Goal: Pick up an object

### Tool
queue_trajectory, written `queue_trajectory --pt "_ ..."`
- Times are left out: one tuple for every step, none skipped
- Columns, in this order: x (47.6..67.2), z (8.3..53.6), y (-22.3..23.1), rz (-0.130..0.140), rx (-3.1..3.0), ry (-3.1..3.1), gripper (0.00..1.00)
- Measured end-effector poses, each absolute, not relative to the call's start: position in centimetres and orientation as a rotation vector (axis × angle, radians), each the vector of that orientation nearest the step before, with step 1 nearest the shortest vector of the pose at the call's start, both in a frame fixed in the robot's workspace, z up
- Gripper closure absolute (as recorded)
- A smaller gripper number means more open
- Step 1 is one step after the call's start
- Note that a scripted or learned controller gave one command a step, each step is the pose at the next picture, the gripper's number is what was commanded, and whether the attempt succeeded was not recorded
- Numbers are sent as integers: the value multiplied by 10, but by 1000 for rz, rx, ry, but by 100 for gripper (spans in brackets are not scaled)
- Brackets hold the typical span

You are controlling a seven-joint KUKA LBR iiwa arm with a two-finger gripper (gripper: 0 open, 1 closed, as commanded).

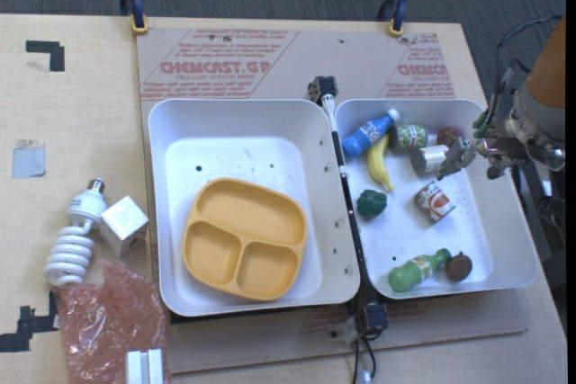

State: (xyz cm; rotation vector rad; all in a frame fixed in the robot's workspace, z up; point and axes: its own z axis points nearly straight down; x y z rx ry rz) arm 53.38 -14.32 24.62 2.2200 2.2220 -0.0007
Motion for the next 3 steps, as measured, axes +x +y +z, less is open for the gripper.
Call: queue_trajectory --pt "572 146 -155 -1 2222 2220 0" --pt "559 92 -120 -1 2223 2221 0" --pt "560 103 -121 0 2223 2218 100"
